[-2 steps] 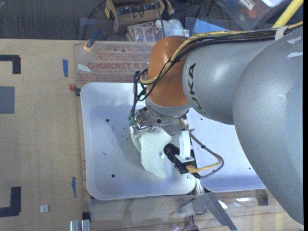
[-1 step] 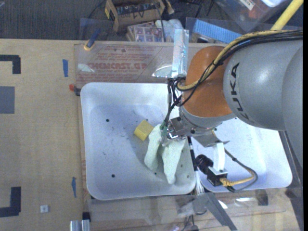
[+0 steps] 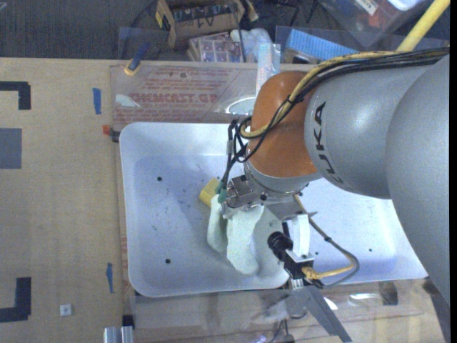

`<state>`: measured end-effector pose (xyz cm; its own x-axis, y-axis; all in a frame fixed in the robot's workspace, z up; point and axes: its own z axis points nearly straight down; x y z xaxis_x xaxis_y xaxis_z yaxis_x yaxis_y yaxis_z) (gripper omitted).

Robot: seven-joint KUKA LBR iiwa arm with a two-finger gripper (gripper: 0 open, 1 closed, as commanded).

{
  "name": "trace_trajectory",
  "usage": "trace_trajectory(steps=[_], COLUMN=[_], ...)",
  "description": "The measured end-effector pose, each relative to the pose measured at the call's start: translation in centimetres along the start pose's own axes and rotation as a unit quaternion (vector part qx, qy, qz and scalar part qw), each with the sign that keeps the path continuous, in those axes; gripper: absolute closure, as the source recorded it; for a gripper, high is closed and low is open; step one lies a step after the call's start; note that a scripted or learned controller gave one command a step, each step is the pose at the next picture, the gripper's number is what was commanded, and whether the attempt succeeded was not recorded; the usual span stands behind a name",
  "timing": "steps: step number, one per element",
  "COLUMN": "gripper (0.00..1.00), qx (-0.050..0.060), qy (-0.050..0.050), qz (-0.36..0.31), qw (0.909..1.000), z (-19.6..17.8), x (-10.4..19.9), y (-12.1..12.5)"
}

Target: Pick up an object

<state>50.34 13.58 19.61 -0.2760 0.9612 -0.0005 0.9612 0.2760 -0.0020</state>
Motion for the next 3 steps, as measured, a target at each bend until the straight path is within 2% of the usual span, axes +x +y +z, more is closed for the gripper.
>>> trace_trajectory(steps=[1, 2, 3], gripper=[1.0, 0.0, 0.0], qx=[-0.001, -0.001, -0.007], qy=[0.0, 0.0, 0.0], qz=[-0.091, -0.091, -0.211], qw=[0.9958, 0.9958, 0.9774], z=[-0.6, -0.6, 10.4], x=[5.6, 5.6, 7.0], y=[0.9, 0.9, 2.5])
